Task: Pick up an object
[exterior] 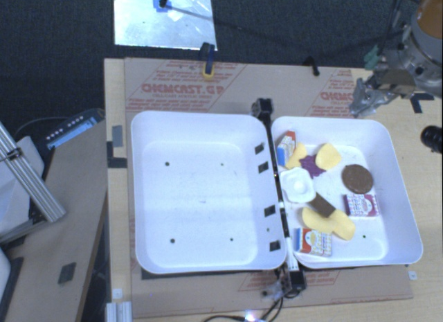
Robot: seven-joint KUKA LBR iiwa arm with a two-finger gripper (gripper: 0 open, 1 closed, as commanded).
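A flat round brown disc [357,178] lies right of the white egg-shaped piece [298,186]; the claw's [365,103] grip I cannot tell

the arm [422,16] was cut off by the frame's edge at two o'clock, so its upper links could not be seen. the gripper [363,103] was blurred and too small to tell how its tips stood. in the right bin [398,175], the brown block [321,206] hid part of the yellow piece [332,224] under it. print on the red-and-white packet [361,206] was unreadable. a dark knob [432,138] at three o'clock was cut by the edge.
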